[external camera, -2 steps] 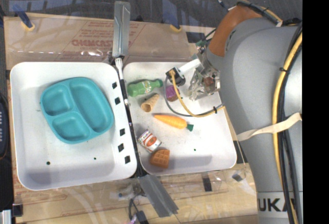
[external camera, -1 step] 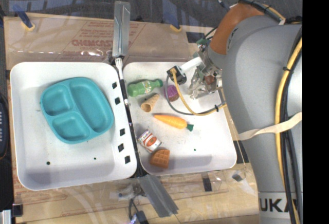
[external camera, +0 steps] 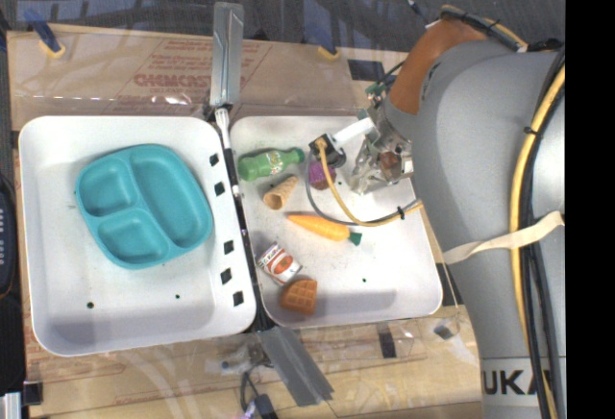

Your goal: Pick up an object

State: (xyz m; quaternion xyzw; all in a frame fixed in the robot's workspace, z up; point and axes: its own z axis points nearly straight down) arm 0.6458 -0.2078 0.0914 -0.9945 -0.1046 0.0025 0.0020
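Observation:
The right bin (external camera: 404,283) holds several toy foods. A green bottle (external camera: 268,162) lies at its left, with a small cone (external camera: 281,192) just below it. A purple piece (external camera: 318,175) lies partly behind a yellow cable. An orange carrot (external camera: 320,228) lies in the middle. A red and white can (external camera: 278,262) and a brown waffle (external camera: 300,296) sit near the front left. My gripper (external camera: 368,169) hangs low over the bin's upper right, right of the purple piece and above the carrot. I see nothing held in it.
The left bin (external camera: 58,311) holds a teal divided plate (external camera: 144,204). A yellow cable (external camera: 351,212) loops from the wrist down over the right bin. The grey arm (external camera: 490,177) covers the bin's right side. A metal divider (external camera: 227,61) stands between the bins.

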